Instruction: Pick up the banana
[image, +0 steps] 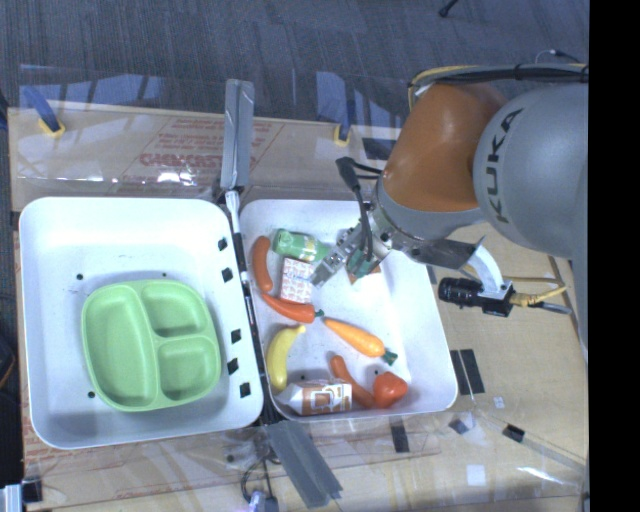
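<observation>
Short yellow banana (281, 356) lying at the near-left side of the right-hand shallow white bin (425, 310), just beside its left wall, with a small labelled bottle (320, 398) near its lower end and an orange carrot (352, 337) to its right. Two-finger metal gripper (345, 258) poised over the bin's far part, well apart from the banana; spread impossible to tell. Best approached straight from above, closing across the banana's narrow width, clear of wall and bottle.

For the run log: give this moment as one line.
stage: reaching | gripper: above right bin, near green can | banana: lying in right bin, untouched | left bin: green tray
</observation>
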